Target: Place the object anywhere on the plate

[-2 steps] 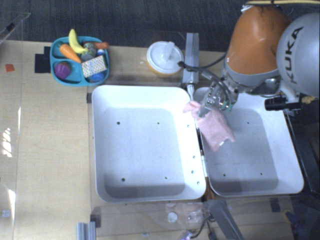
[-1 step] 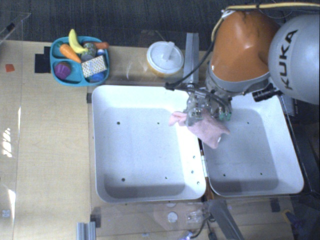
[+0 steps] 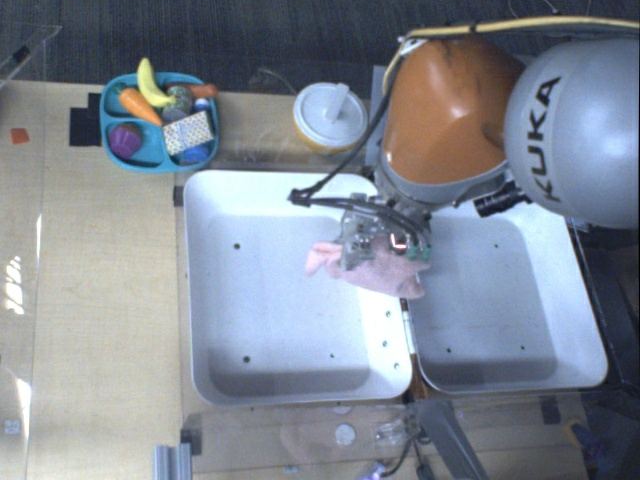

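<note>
From my remote seat, the biggest thing I see is the arm (image 3: 520, 118), its orange and grey bulk hanging over the back right of the tabletop (image 3: 90, 318) and covering the rear of the bins. Below it sit the 2 white bins: the left bin (image 3: 260, 348) and the right bin (image 3: 520, 348), touching along their shared wall.

Next in size is the pink cloth (image 3: 385, 273), which I take to be the object. It lies crumpled at the right edge of the left bin, draped toward the shared wall, directly under the gripper (image 3: 385, 238). The gripper is right on top of the cloth, but I cannot tell how it is set or whether any fabric is caught in it; the wrist hardware hides that.

At the back left corner of the tabletop is a blue divided plate (image 3: 160, 123) carrying toy food, including a banana (image 3: 150, 83) and a carrot (image 3: 138, 106). Just behind the left bin's back edge stands a yellow cup with a white lid (image 3: 330, 116).

My judgement on handling: the cloth looks light, soft and limp, so it will sag and trail once lifted and could snag on a bin wall. I would pinch it at a raised fold near the middle of the bunch, not at the thin flap on its left, which could slip free. The plate is well apart from the cloth, so the carry is long.
</note>
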